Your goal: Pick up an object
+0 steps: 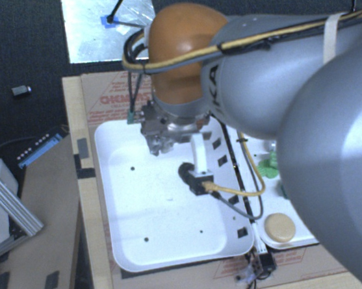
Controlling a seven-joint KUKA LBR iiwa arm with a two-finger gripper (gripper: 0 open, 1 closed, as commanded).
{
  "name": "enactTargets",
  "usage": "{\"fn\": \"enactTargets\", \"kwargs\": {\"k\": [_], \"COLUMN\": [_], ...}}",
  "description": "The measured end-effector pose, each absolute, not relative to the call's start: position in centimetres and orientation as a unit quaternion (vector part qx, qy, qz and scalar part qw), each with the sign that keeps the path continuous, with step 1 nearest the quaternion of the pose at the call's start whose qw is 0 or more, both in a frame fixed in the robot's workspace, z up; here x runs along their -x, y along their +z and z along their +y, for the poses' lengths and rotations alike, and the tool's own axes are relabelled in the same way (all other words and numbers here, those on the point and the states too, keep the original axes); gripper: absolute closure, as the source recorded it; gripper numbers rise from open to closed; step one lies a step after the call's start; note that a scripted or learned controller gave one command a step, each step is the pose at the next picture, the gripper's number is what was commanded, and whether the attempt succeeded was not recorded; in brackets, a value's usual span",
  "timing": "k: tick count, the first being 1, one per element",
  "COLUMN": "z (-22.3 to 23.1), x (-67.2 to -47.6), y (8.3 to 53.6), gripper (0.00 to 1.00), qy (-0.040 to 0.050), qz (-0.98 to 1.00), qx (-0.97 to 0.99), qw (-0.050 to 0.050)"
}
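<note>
My gripper [158,143] hangs low over the far part of the left white bin [141,243], under the orange band of the arm. In the right bin [298,242], a tan round object [279,226] lies near the front edge. A green object [268,164] lies farther back, partly hidden by the arm. Both objects are well to the right of the gripper, across the wall between the bins. Nothing shows between the gripper's tips from this angle.
The big grey arm covers most of the right bin and the right half of the view. Both bins rest on a cardboard sheet [106,97]. A shiny metal plate [97,23] lies beyond them, and an aluminium rail [5,201] stands at the left.
</note>
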State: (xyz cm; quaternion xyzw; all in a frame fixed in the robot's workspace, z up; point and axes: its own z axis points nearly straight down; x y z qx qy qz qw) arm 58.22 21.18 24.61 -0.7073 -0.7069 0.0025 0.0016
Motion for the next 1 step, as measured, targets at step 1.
{"fn": "enactTargets", "kwargs": {"k": [1], "z": [23.68], "x": [-50.88], "y": [29.95], "gripper": [1.00], "qy": [-0.0012], "qz": [-0.710], "qx": [0.704], "qw": [0.001]}}
